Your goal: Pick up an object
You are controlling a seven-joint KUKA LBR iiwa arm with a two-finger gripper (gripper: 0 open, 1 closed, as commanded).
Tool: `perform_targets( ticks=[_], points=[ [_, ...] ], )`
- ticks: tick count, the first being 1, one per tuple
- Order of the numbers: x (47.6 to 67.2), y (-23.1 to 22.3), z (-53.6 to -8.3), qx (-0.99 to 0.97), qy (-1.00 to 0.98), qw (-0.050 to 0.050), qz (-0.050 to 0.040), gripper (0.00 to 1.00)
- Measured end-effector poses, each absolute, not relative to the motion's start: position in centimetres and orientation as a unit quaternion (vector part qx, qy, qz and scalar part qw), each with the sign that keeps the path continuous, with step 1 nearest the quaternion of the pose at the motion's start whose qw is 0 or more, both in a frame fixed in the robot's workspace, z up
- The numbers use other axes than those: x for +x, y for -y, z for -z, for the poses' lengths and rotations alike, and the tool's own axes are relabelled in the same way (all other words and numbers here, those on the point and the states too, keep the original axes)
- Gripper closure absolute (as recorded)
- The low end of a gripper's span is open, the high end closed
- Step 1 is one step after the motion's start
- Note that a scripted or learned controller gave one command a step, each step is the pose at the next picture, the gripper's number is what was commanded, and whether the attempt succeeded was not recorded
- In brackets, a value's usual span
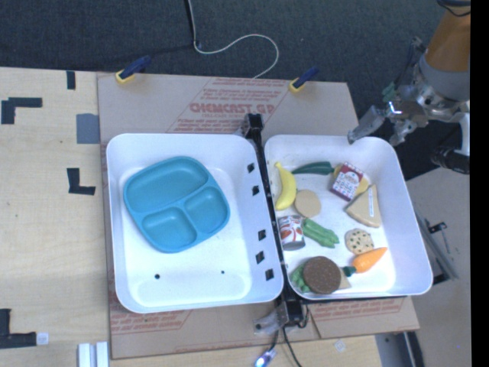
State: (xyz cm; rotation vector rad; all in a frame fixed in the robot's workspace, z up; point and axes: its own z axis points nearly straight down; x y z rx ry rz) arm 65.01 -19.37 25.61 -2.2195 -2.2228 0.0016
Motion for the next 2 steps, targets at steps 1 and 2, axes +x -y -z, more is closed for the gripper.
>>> perform_targets(
  ticks=[1, 2],
  points=[
    [61.6, 14.9, -40.6, -0.705, 0.709, -0.006, 0.0043, 0.0],
    [58.6, 6.8, -54.6, -0.703, 0.711, -0.006, 0.0064, 0.0]
  ],
)
